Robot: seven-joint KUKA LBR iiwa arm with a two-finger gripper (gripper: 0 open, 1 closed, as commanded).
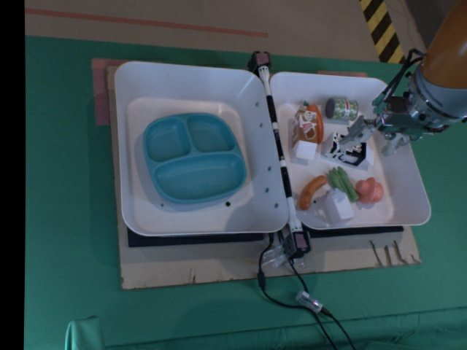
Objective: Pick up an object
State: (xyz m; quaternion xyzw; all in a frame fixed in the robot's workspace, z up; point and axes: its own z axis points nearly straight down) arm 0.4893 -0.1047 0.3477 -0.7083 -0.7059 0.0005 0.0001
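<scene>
Right bin (408, 188): toy foods, namely a carton (308, 125), can (341, 109), cow-print box (347, 149), sausage (313, 189), beans (342, 182).
Left bin (190, 79): blue divided plate (193, 157).
Hand (374, 138): hovering above the cow-print box, fingers (355, 133) spread, gripping nothing.
Handling: box likely light, rigid, smooth; best taken across its flat sides.

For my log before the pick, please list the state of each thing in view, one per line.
gripper: above the right bin, over the black-and-white carton
black-and-white carton: lying in the right bin
can: on its side
sausage: lying flat
blue plate: flat in the left bin
</scene>
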